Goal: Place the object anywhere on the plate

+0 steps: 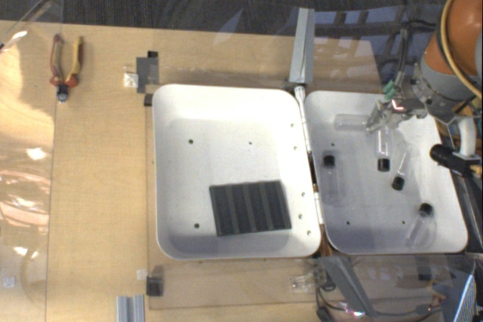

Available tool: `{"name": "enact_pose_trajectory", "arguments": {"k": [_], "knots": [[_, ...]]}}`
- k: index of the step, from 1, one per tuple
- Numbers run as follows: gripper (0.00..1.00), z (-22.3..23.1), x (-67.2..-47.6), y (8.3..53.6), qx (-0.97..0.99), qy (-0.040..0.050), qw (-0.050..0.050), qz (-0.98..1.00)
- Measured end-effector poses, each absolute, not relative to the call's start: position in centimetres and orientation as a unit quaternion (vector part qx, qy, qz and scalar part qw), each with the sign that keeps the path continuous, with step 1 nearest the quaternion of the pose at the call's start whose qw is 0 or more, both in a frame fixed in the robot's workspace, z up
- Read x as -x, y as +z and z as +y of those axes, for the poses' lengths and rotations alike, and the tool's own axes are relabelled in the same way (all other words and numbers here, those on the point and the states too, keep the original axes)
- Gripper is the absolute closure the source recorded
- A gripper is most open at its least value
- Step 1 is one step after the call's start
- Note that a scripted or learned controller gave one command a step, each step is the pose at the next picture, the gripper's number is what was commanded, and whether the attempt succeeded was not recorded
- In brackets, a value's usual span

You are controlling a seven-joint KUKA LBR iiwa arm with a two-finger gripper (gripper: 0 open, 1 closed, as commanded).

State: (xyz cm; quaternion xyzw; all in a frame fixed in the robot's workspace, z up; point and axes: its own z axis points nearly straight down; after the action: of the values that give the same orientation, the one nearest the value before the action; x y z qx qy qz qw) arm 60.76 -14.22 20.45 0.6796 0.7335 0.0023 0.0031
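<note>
Below my gripper [391, 173] lies a clear tube [419, 224]; another [329, 160] sits beside it. My fingers spread open, holding nothing. Left, across the divider, rests the dark ridged plate [250, 208]. No writing legible.

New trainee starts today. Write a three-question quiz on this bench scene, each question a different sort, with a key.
1. True or false: the dark ribbed plate lies in the right bin.
2. Which lies on the bench outside the bins, at the camera view's upper left?
A. a hammer
B. red-handled pliers
C. a roll of tape
3. Fill in: the arm's hand is over the ____ bin.

Key:
1. False; the plate lies in the left bin.
2. B
3. right
</note>
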Motion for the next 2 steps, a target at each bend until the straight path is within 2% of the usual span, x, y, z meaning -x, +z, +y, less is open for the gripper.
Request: {"name": "enact_pose_trajectory", "arguments": {"k": [1, 2], "knots": [[1.00, -9.2, -66.9, 16.6, -0.685, 0.0011, 0.001, 0.729], [1.00, 0.3, -66.6, 18.6, -0.719, 0.0021, 0.001, 0.695]]}}
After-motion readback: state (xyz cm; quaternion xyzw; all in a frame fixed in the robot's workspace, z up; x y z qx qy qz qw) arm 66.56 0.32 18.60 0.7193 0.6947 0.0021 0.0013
